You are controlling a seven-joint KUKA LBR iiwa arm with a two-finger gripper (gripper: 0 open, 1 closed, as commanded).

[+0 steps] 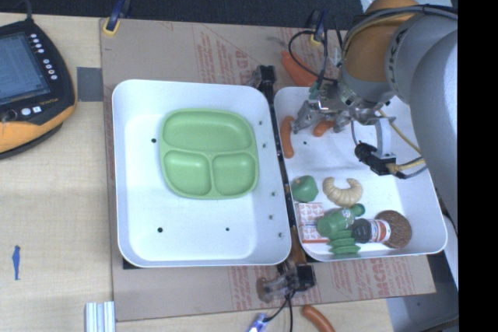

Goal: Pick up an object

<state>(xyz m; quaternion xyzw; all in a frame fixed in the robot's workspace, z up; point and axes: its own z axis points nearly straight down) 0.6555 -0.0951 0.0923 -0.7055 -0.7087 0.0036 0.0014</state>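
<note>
I see the wooden bench (54,198) carrying a brown cardboard sheet (194,50) with two white bins, the left bin (132,167) and the right bin (416,194), side by side. A teach pendant (31,85) rests at the bench's left edge.

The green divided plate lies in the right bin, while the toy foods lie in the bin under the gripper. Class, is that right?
Not quite. The camera view shows the green divided plate in the left bin. The toy foods do lie in the right bin, under the gripper.
</note>
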